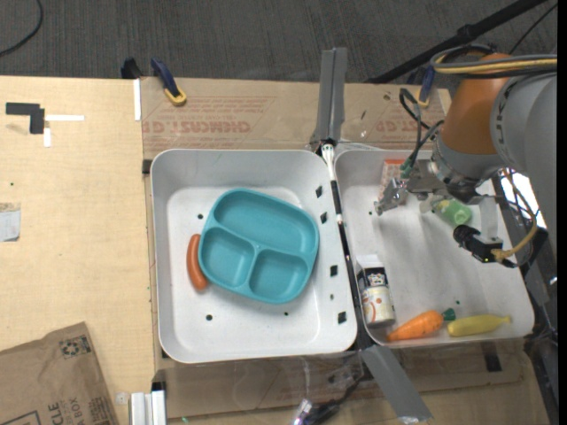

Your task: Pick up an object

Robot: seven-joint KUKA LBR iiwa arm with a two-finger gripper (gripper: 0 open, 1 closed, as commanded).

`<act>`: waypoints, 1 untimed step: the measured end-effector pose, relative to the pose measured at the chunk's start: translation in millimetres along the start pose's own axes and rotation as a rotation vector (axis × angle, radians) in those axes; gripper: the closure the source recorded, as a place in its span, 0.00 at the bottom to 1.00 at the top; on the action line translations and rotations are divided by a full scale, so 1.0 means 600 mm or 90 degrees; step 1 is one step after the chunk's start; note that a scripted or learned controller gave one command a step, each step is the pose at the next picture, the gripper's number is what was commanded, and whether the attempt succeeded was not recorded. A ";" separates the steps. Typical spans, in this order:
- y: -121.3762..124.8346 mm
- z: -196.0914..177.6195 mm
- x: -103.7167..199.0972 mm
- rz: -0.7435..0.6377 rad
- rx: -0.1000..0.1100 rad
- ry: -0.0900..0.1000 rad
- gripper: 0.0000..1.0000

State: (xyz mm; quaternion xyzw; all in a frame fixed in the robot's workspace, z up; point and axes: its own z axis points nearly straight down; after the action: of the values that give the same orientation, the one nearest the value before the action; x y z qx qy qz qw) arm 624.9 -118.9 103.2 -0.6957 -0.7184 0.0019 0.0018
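A pale green object (455, 212) is seen just beside the jaws (399, 193), near the right bin's (496, 326) far edge; the jaws' state cannot be told.

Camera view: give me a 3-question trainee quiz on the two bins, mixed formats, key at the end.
1. True or false: the teal plate lies in the right bin.
2. Which thing lies beside the carrot along the right bin's near edge? A. banana B. sausage C. clamp
3. Fill in: the sausage lies against the plate's ____ side, as seen in the view.

Key
1. False: it lies in the left bin.
2. A. The bottle is also near, on the carrot's other side.
3. Left.
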 end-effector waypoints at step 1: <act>0.056 0.018 -0.011 0.036 -0.002 -0.001 0.00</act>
State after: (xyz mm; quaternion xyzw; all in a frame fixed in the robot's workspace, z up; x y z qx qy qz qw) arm 658.5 -124.5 92.0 -0.7157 -0.6984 0.0009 0.0002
